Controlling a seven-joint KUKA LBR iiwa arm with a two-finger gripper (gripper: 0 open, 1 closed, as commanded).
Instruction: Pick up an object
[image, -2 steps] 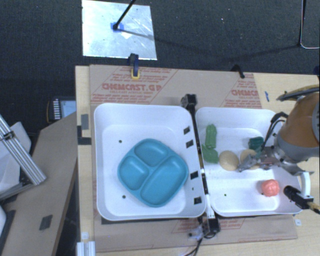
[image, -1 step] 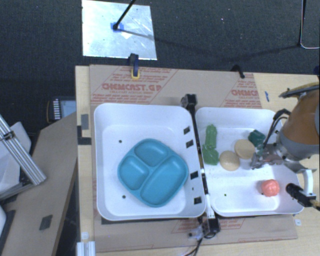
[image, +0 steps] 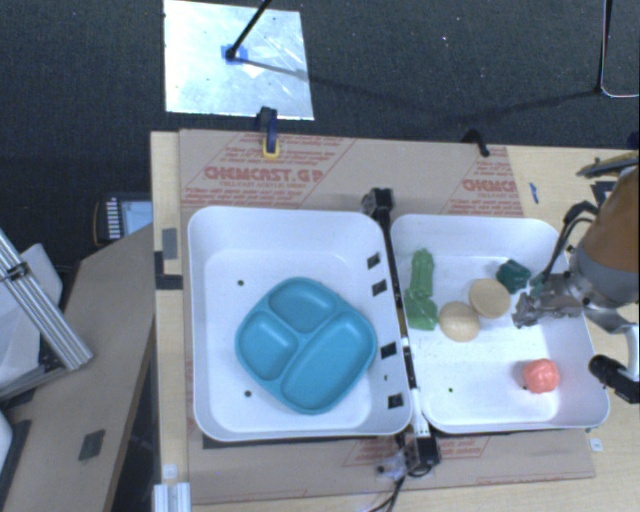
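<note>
So I've got the claw (image: 527, 310) hanging low over the right bin (image: 500, 418), right beside the dark green block (image: 514, 273) and the two tan balls (image: 475, 309), probably because that's where the stuff is clumped. Can't tell its state from up here, nothing visibly in it. The orange ball (image: 541, 375) sits alone near the front, probably the easier pick.
</note>
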